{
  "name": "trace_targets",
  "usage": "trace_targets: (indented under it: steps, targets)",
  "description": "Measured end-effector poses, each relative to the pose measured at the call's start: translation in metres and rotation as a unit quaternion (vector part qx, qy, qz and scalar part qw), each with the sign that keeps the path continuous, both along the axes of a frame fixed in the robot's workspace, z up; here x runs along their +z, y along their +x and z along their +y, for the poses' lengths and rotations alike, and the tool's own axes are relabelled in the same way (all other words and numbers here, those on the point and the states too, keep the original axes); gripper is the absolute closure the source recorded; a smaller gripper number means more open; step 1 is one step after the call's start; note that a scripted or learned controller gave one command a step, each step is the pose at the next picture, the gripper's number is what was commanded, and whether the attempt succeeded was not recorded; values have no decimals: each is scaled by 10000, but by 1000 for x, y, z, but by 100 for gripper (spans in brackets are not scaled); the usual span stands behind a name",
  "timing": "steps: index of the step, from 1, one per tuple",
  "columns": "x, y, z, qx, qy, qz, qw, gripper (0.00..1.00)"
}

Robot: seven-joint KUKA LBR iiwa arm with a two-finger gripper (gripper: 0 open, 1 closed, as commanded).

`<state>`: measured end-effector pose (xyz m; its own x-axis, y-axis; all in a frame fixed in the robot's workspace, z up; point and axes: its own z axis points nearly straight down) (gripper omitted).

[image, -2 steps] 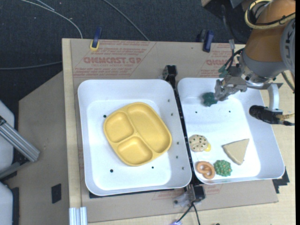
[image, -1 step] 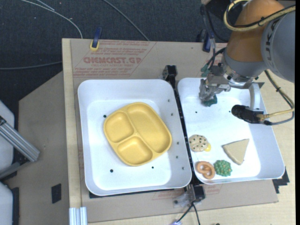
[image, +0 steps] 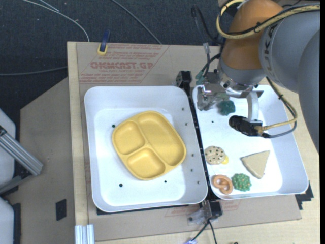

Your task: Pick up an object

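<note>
My gripper point(image: 205, 98) hangs low over the far left corner of the right bin point(image: 289, 136), under the grey arm with its orange band. A small dark-teal leafy piece point(image: 226, 107) lies just to the gripper's right, close beside it; whether they touch is unclear. Nearer the front of the same bin are a chocolate-chip cookie point(image: 215, 155), a tan sandwich wedge point(image: 256, 163), a pretzel point(image: 222, 183) and a green broccoli piece point(image: 241, 182).
The left bin point(image: 96, 136) holds a yellow three-compartment plate point(image: 148, 144). A black cable connector point(image: 244, 124) hangs from the arm above the right bin's middle. The divider between the bins point(image: 195, 131) runs just left of the gripper.
</note>
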<state>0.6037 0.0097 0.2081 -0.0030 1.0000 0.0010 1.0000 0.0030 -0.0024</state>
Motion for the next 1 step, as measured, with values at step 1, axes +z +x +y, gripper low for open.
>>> trace_targets:
  steps: [1]
  targets:
    - [10, 1, 44, 5, -1, -23, 10000, 100]
